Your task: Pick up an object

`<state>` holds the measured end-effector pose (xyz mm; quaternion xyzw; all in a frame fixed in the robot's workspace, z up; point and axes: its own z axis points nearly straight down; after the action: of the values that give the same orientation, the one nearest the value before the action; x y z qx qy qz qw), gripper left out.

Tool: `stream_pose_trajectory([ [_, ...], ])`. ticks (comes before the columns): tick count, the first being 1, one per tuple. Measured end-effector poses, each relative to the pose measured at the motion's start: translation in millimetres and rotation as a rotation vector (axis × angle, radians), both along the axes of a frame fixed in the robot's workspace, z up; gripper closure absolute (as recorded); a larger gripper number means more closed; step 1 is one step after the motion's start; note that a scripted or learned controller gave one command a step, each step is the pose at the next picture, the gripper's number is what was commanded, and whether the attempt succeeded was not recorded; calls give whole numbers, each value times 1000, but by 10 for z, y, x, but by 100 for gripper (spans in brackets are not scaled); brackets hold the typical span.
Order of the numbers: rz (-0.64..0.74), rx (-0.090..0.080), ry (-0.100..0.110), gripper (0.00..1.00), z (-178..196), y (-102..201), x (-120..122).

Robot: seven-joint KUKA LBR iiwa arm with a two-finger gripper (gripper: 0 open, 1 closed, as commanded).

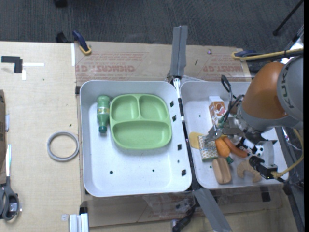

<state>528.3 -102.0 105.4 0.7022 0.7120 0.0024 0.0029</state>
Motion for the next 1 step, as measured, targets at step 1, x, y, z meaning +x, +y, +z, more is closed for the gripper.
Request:
stream_pose_trajectory([
  [1,-54,3,-18,0,-20,-135,-17],
])
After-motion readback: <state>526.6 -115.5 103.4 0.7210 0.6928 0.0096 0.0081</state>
